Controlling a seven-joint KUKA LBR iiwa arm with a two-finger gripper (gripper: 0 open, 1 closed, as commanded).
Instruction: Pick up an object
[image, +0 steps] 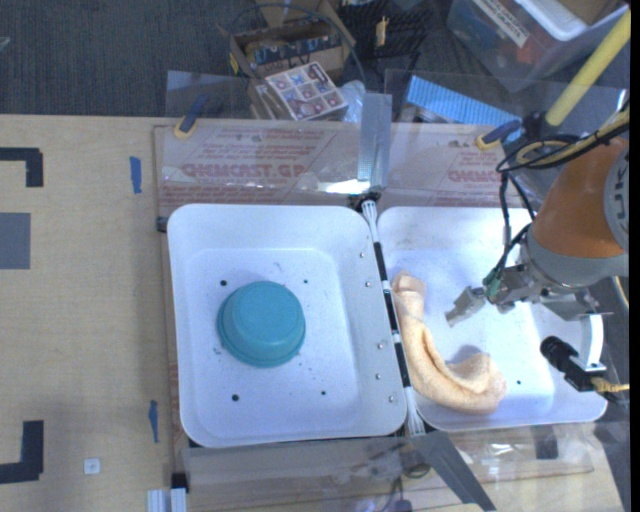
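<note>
The arm (585, 215) comes in from the right and hangs over the right bin (520, 225). Its jaws (468, 305) are small and grey, and they stick out to the left from the wrist. I cannot tell if the jaws are wide or pinched, because they look blurry and tiny from up here. Nothing can be seen between them. Just down and to the left of the jaws lies a tan cloth (440, 355). It is rolled up long, like a soft sausage. It is bent like a banana. One end points up toward the far side of the bin, close to the wall between the two bins, a little to the left of the jaws. From there the cloth runs down toward the near side, then curls to the right, so its other end sits below the jaws, by the near edge of the bin. Its long way goes mostly from far to near. The jaws sit near the cloth's middle, but I cannot tell if they touch it. Far to the left of the jaws, in the left bin (200, 240), sits a teal bowl (261, 323). It is upside down, with its flat round bottom facing up. Both bins rest on a pale wood table (80, 330). A black part with a cable hangs down and to the right of the jaws.
</note>
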